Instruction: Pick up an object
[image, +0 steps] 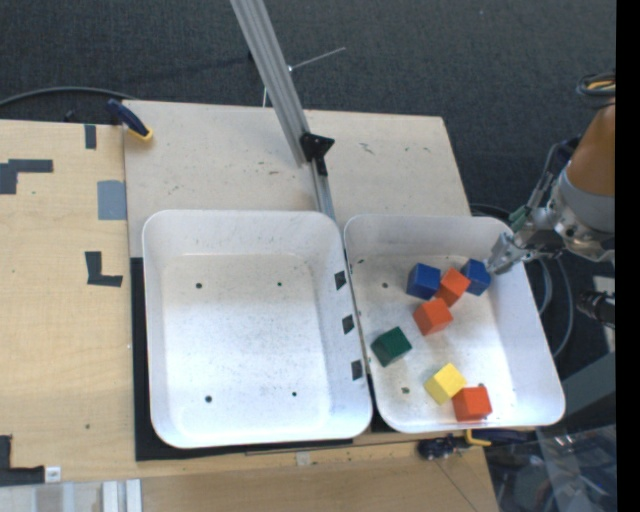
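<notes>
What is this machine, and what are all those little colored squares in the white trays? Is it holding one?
You are looking down from a camera fixed above a workbench. The grey and orange thing at the right is a robot arm. At its tip is a gripper, a hand with two fingers, hanging over the right bin's far right corner.

Two shallow white bins sit side by side. The right bin holds toy blocks: two blue blocks, two orange blocks, a green block, a yellow block and a red block. The left bin sits beside it.

The robot's job is to pick one up. The gripper is right beside a blue block, but I cannot see a block between its fingers.
</notes>
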